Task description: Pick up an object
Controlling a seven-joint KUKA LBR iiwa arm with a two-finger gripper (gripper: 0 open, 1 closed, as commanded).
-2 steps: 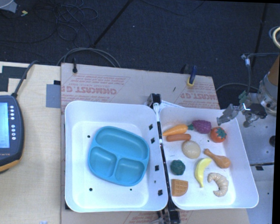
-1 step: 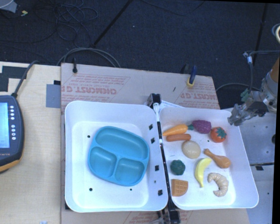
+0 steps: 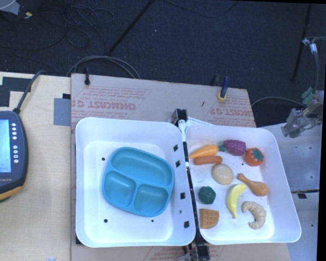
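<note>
While in right bin | banana (image 3: 234, 198) upright | tip toward camera

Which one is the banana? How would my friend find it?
Look in the right white bin, the one full of toy food. Near its middle, towards the front, lies the banana: the only yellow, curved piece, between the dark green broccoli and the pale shrimp.

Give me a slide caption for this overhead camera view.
Blue tray in left bin; toy foods, including a banana, fill right bin.

Toy food seen gathered in the right bin (image 3: 281, 223).
A blue tray (image 3: 138, 181) is seated in the left bin (image 3: 88, 205).
</note>
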